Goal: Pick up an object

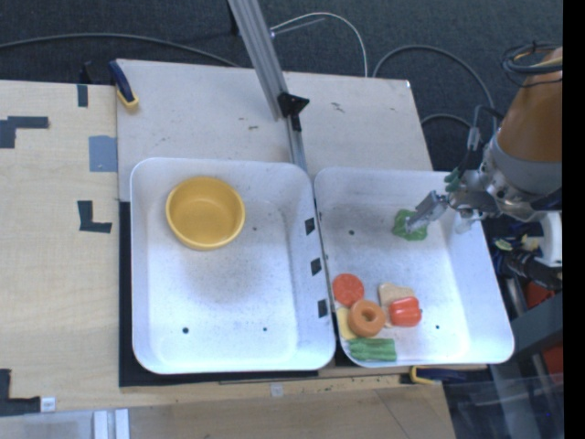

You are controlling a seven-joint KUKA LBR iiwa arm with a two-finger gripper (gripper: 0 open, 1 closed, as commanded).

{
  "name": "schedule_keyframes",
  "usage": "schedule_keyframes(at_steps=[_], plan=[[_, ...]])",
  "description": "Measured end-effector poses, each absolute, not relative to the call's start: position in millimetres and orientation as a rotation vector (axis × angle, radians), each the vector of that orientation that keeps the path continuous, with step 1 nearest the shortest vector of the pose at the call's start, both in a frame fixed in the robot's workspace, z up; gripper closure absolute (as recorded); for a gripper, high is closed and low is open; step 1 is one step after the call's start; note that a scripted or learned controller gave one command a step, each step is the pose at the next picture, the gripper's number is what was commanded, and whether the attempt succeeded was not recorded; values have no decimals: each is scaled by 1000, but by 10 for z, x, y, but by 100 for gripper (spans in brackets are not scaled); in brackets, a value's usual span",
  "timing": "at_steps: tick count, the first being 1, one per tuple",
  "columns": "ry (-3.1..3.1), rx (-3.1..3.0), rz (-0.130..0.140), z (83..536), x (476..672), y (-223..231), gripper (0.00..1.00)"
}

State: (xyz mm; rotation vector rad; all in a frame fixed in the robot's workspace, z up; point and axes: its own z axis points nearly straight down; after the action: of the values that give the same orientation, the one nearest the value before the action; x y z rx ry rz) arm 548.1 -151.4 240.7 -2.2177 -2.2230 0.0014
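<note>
In the right bin [475, 291] a small green leafy toy [409, 225] lies near the upper middle. My gripper [423, 214] reaches in from the right, its fingertips right at that green toy and touching or just above it. Whether the toy sits between the fingers is unclear. Near the bin's front left corner lies a cluster of toy foods: a red tomato slice [347, 289], an orange donut [367, 318], a red pepper [405, 312], a tan piece [395, 294] and a green piece [373, 349].
The left bin [228, 337] holds a yellow bowl [205, 211] at its upper left. A metal pole [265, 53] slants down to the divider between the bins. Cables lie beyond the bench at the top right.
</note>
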Motion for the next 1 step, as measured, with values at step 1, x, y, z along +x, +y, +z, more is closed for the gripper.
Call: schedule_keyframes(at_steps=[1], plan=[[-2223, -2218, 1, 2408, 5481, -1514, 0]])
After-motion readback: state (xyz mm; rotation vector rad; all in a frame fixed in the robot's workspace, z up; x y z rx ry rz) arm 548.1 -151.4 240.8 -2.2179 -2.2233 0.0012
